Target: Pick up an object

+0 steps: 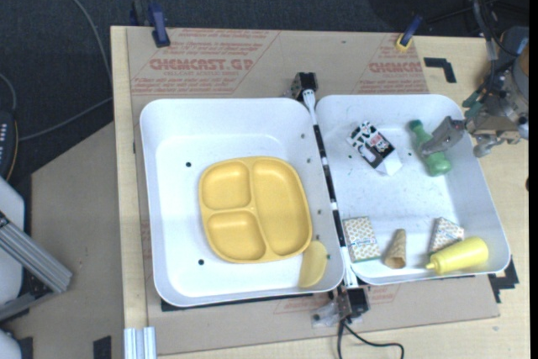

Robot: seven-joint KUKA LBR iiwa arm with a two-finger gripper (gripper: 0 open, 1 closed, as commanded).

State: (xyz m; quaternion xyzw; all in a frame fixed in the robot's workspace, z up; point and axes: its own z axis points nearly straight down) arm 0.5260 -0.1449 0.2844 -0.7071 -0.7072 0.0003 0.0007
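Note:
My gripper (462, 139) hangs over the right bin's (403, 193) far right side, its fingers spread open. The left finger (439, 136) is right beside a green bottle-shaped object (427, 151), which lies outside the gap. Nothing sits between the fingers. Elsewhere in the right bin are a black-and-white toy (372, 144), a small patterned box (361, 237), a tan cone (395, 248), a patterned wedge (445, 231) and a yellow squeeze bottle (459, 255).
The left bin (168, 181) holds a yellow divided plate (252, 208) and a pale yellow slice (313, 265) at its near right corner. A black divider clip (304, 84) sits where the bins meet. Blue clamps (157, 23) hold the cardboard base.

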